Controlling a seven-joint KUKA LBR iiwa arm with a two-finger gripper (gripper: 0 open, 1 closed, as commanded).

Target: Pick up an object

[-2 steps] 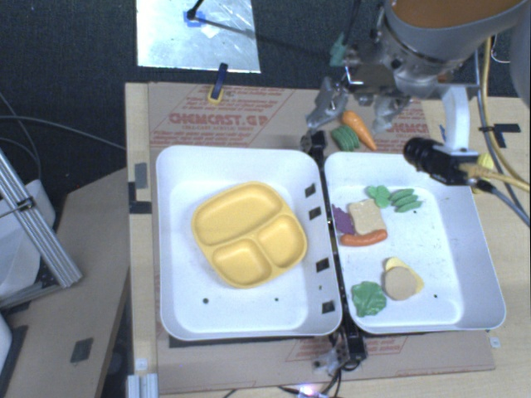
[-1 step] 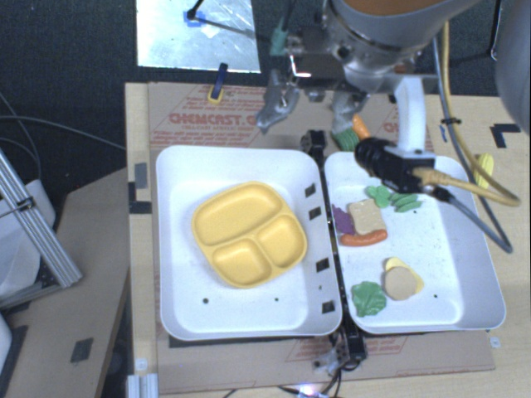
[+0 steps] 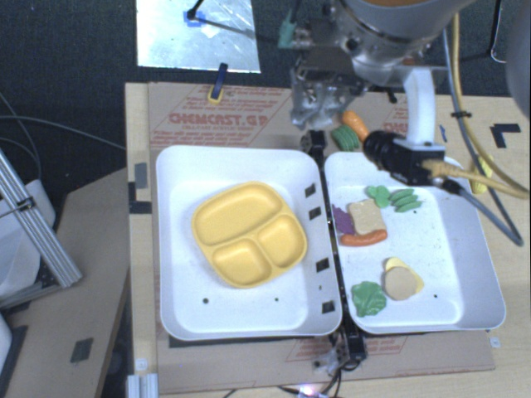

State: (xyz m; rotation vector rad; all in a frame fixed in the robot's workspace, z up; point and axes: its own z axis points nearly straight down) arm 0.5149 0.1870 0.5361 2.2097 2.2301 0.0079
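Positioning comes first for me: the two-finger metal gripper hangs above the far edge of the bench, near where the two bins meet, and I cannot tell from this slanted view how it is set, so I would check that before descending. Nothing sits in it that I can see. The candidates all lie in the shallow white right bin: a tan bread-slice toy with a red-orange sausage-shaped piece just beside its near edge, a small purple piece by the dividing wall, green pea-pod pieces further back, a round beige disc on a yellow slice, and a green leafy piece near the front. An orange carrot-like toy with a green top rests at the bin's far rim, close to the gripper. The left white bin holds a yellow three-compartment plastic tray. I judge the carrot the shortest reach, but it lies against the rim, so I would rather travel to the beige disc, which stands apart from its neighbours, centre over it, and come straight down.
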